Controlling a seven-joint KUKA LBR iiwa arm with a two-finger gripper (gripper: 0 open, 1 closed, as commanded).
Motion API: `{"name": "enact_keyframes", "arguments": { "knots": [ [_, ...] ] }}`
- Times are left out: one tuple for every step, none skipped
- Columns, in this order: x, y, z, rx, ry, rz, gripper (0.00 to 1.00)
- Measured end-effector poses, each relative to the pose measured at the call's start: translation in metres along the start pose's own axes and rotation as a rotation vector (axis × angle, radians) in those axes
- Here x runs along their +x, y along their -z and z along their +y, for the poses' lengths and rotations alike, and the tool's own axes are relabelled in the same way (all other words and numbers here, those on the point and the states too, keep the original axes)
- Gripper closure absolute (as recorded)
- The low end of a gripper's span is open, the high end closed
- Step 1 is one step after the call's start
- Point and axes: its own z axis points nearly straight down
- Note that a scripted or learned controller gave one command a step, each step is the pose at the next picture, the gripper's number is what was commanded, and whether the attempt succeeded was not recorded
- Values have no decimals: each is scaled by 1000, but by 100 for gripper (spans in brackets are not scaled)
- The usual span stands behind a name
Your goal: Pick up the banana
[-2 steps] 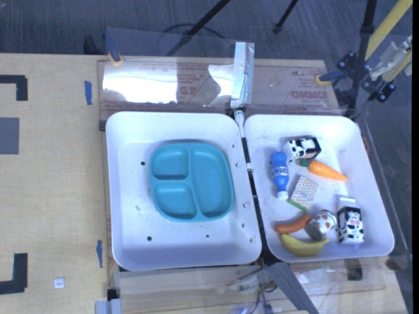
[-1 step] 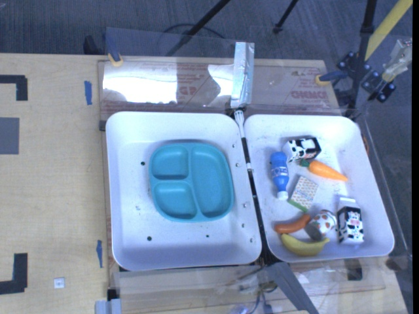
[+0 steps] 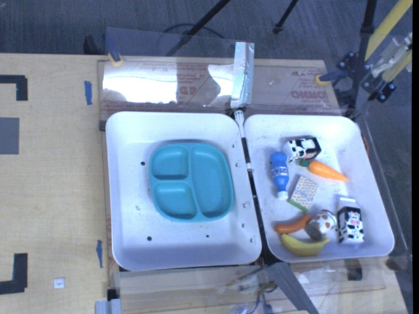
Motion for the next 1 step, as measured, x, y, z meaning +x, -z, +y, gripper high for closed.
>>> {"name": "enact_keyframes", "arguments": {
  "knots": [
    [1, 9, 1, -1, 3, -3, 100]
  ]
}}
